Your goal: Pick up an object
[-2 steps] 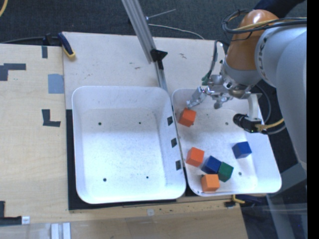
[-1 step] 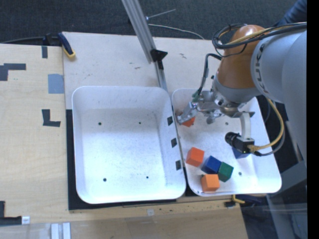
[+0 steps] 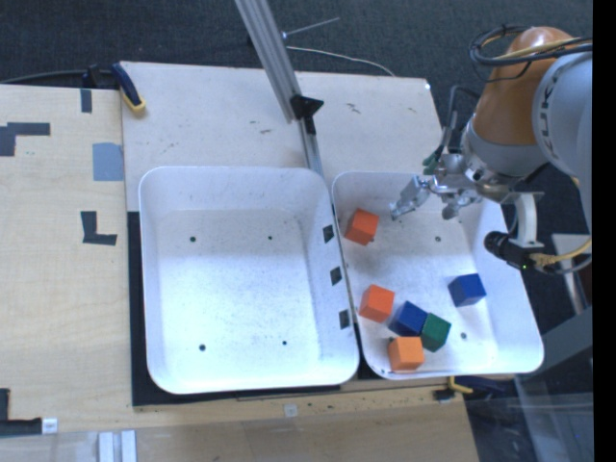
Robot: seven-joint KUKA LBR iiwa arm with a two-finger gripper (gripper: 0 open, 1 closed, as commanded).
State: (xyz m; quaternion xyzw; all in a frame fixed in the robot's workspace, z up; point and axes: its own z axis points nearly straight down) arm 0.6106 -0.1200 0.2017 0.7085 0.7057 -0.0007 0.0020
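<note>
A wooden counter [image 3: 58, 287] bears a left bin [image 3: 164, 258] with bare white floor; in the right bin [image 3: 500, 345] lie six blocks: one orange block [image 3: 363, 227] alone near the back, then orange [image 3: 377, 303], dark blue [image 3: 411, 318], orange [image 3: 406, 352], green [image 3: 436, 331] clustered in front, blue [image 3: 467, 289] apart; the pincer [image 3: 412, 200] hangs just right of the lone orange block, gripping nothing; its opening cannot be told.

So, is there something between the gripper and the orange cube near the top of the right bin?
Nothing visible does. The gripper is to the right of the orange cube, with bare bin floor between. The other cubes lie lower in the right bin.
</note>
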